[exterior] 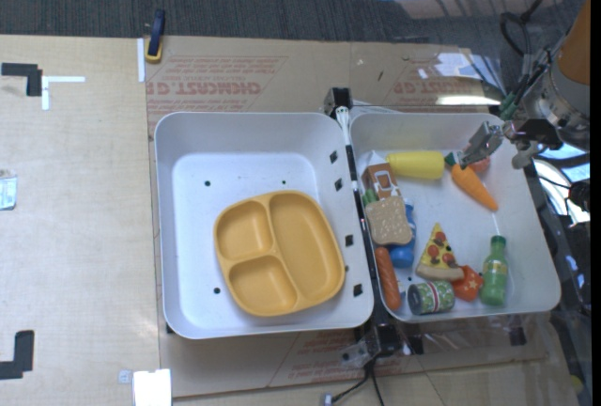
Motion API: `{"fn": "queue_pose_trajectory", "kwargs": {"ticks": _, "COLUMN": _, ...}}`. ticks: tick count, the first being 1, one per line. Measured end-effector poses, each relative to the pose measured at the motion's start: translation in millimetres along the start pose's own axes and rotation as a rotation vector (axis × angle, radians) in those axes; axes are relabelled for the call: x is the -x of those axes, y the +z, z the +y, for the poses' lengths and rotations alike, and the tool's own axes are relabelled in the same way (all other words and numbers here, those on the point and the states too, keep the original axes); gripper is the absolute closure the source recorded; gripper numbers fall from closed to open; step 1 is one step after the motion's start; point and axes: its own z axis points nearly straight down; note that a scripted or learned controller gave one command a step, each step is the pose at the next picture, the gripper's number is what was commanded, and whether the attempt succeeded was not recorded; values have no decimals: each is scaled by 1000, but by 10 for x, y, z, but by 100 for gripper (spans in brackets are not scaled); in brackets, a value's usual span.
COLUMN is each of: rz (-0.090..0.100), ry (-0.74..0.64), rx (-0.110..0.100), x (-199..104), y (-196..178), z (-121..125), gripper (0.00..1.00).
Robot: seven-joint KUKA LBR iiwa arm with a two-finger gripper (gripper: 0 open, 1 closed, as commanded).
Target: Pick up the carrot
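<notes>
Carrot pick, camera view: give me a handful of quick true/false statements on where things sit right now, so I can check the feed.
1. The carrot lies in the right bin. True.
2. The yellow divided plate sits in the right bin. False: it sits in the left bin.
3. The hand is over the right bin's upper right part, close to the carrot's top end. True.
4. The carrot is on the plate. False: it lies on the bin floor, right of the corn cob.
5. The pizza slice lies below the carrot in the view. True.
6. The green bottle stands in the left bin. False: it is in the right bin.
</notes>
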Motion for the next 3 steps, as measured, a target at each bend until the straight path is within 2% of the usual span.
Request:
{"fn": "queue_pose_trajectory", "kwargs": {"ticks": 1, "rz": 1, "ry": 254, "rx": 0, "x": 368, "y": 1908, "z": 314, "gripper": 0}}
{"fn": "queue_pose_trajectory", "kwargs": {"ticks": 2, "rz": 0, "ry": 257, "rx": -1, "x": 380, "y": 1819, "z": 312, "gripper": 100}}
{"fn": "queue_pose_trajectory", "kwargs": {"ticks": 3, "rz": 0, "ry": 258, "rx": -1, "x": 379, "y": 1819, "z": 312, "gripper": 0}}
